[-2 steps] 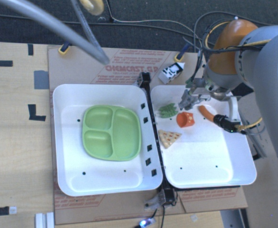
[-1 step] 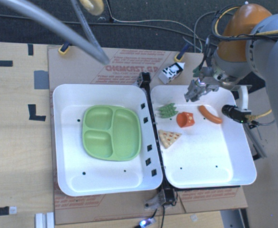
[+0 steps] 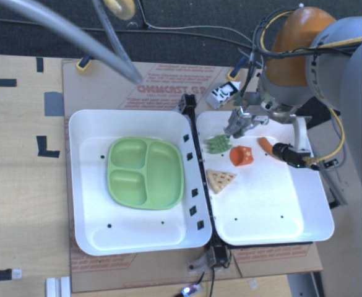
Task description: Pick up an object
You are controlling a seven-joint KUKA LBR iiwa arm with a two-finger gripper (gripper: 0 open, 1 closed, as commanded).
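Note:
My gripper [image 3: 235, 129] hangs over the far left part of the right bin [image 3: 292, 215], just above and right of a green leafy toy vegetable [image 3: 218, 144]. A red toy pepper [image 3: 241, 156] lies just below the gripper. An orange carrot-like piece [image 3: 266, 145] rests to its right, beside a black part of the arm. A tan waffle-patterned pizza slice [image 3: 219, 180] lies nearer the front. Nothing shows between the fingers.
The left bin [image 3: 85, 184] holds a green divided plate [image 3: 145, 172]. A black divider strip with clips [image 3: 195, 166] runs between the bins. The arm's grey body and orange band [image 3: 298, 36] loom over the right bin's far side. Cables trail along the right.

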